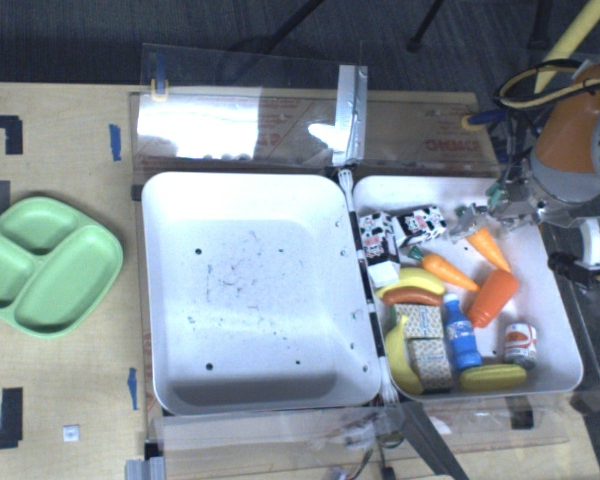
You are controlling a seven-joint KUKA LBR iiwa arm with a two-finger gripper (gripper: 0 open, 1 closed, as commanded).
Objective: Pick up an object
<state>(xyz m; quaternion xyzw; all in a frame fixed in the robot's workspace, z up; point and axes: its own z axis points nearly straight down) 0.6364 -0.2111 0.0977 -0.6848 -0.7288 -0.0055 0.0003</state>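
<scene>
claw (500,203) at right bin's (565,383) far corner, grip state cannot tell | nearest target: small carrot (488,248) just below it, amid crowded toys | risk: tapered carrot slips, or neighbouring orange pepper (494,296) gets nudged, since items lie close together

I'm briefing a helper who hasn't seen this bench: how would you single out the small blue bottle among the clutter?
Start at the right white bin, the one crowded with toy food. Along its near left side sits a stack of speckled blocks beside a banana; the blue bottle lies just right of those blocks, above a yellow-green piece. It is the bin's one blue item, with a white cap.
</scene>
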